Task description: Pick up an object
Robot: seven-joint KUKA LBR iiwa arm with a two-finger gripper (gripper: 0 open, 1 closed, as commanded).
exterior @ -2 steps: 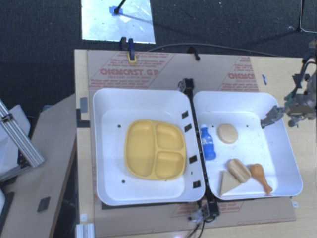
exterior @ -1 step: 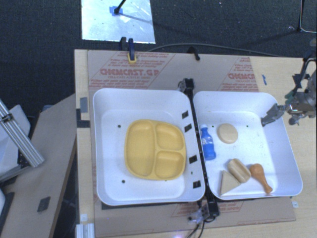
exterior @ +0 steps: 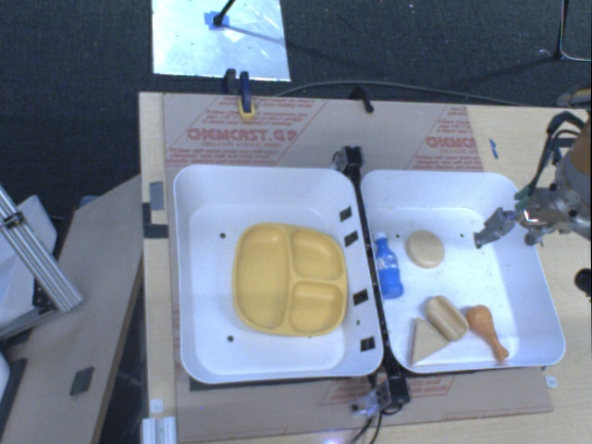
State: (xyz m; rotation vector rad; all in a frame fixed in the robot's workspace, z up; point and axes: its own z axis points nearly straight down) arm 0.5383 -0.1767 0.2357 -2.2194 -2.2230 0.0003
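Observation:
The right bin (exterior: 462,192) holds several toy foods. A blue bottle (exterior: 387,266) lies against its left wall and a round tan bun (exterior: 425,248) lies beside it. Nearer the front lie a hot dog (exterior: 446,317), a brown drumstick (exterior: 486,326) and a pale wedge (exterior: 424,343). My gripper (exterior: 507,237) hovers over the bin's right side, right of the bun and apart from it. It is open and nothing sits between its fingers (exterior: 488,230).
The left bin (exterior: 199,248) holds a yellow divided plate (exterior: 289,278). A black clip strip (exterior: 356,248) joins the two bins. Cardboard (exterior: 277,132) covers the bench behind them. An aluminium rail (exterior: 37,257) stands at the left.

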